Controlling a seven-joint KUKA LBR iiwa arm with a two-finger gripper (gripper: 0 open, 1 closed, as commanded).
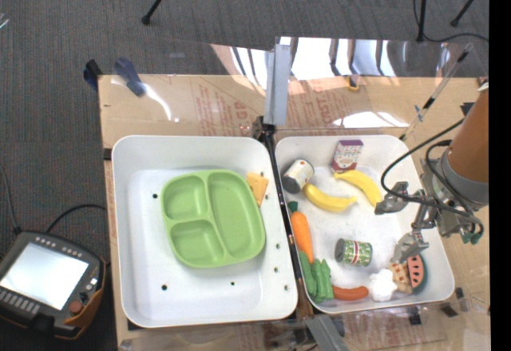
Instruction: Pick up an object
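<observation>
The right bin (399,151) holds several toy foods: two bananas (329,199) (362,184), a silver can (297,175), a purple box (347,155), a carrot (301,236), a green can (353,252), a green pea pod (319,278), a sausage (350,292), a white lump (383,284) and a watermelon slice (415,273). My gripper (401,226) hangs open over the right side of this bin. It is just above the watermelon slice and right of the green can, with nothing between its fingers.
The left bin (136,182) holds a green divided plate (214,218) and a yellow cheese wedge (257,185) at the plate's upper right corner. A black cable (399,162) loops from the arm over the right bin. A handheld controller (48,281) lies off the bench at lower left.
</observation>
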